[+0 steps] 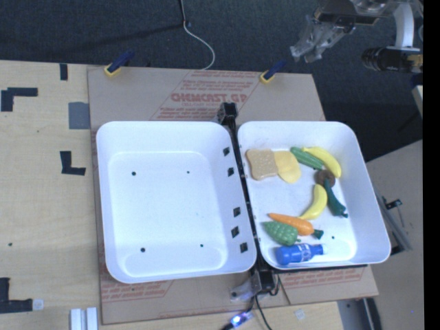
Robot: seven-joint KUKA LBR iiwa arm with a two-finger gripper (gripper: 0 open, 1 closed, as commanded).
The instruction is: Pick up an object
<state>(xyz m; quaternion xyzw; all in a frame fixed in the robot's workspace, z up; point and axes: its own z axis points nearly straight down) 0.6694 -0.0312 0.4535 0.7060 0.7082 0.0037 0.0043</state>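
Camera view: gripper [311, 45] high past right bin [364, 184] far rim, fingers apart, nothing held; carrot [291, 221] well below, toward near side, long axis approx left-right.

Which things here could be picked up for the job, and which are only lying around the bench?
For the job, in the right bin:
bread slice
two bananas
carrot
blue bottle
gripper, above the bench

Just lying about:
left bin
cardboard sheet
two blue-yellow clamps
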